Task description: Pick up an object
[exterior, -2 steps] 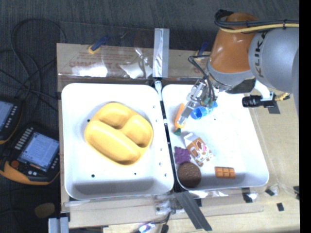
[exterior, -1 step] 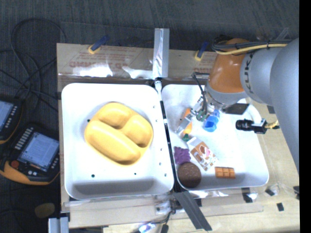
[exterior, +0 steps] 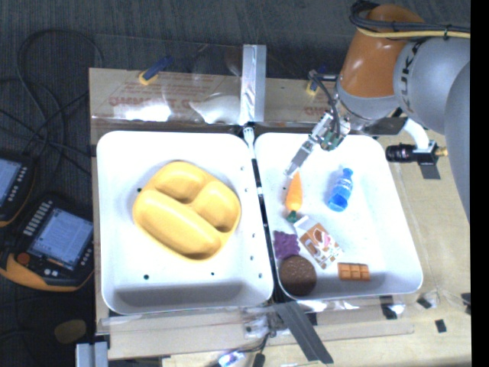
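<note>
- I am watching the gripper [exterior: 299, 159] hanging over the upper left of the right bin [exterior: 397, 220], just above the orange carrot [exterior: 294, 192]; nothing is sitting between its fingers, but I cannot tell how wide they are standing.
- I am judging the pick as not yet done: every candidate is lying on the bin floor.
- The carrot is lying nearest, just below the gripper; a blue bottle [exterior: 341, 189] is lying to its right.
- Toward the lower middle of the frame I am seeing a printed packet [exterior: 318, 242], a purple piece [exterior: 285, 244], a brown round thing [exterior: 296, 274] and an orange-brown block [exterior: 353, 271].
- The left bin [exterior: 122, 281] is holding a big yellow bun-like lump [exterior: 186, 209], well apart from the arm.
- What I am reckoning is left: descending, closing on one item, lifting.
</note>
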`<state>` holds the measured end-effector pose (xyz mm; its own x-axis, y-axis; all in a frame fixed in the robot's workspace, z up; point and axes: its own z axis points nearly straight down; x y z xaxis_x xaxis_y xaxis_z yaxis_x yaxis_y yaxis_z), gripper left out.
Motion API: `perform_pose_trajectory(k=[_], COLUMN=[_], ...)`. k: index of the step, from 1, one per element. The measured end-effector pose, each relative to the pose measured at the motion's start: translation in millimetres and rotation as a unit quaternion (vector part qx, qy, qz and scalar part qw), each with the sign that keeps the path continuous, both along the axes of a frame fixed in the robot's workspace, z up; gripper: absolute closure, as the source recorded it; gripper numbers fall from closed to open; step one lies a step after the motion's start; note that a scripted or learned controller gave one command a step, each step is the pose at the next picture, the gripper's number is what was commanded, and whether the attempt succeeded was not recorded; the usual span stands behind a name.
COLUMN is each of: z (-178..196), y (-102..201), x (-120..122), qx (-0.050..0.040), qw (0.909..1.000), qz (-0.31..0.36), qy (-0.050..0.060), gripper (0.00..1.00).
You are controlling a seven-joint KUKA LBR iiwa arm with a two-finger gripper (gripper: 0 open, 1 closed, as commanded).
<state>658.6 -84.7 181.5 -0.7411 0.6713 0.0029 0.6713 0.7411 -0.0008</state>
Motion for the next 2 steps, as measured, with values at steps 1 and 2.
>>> perform_pose_trajectory(k=[1, 2], z=[-93.9, -24.2], y=[-11.8, -69.3], x=[-3.9, -15.6], qx=[-0.0005, -0.0018], qw=[0.9932, 0.9945], qz=[-0.116, -0.104], qy=[-0.004, 0.0], gripper=[0.0, 0.0])
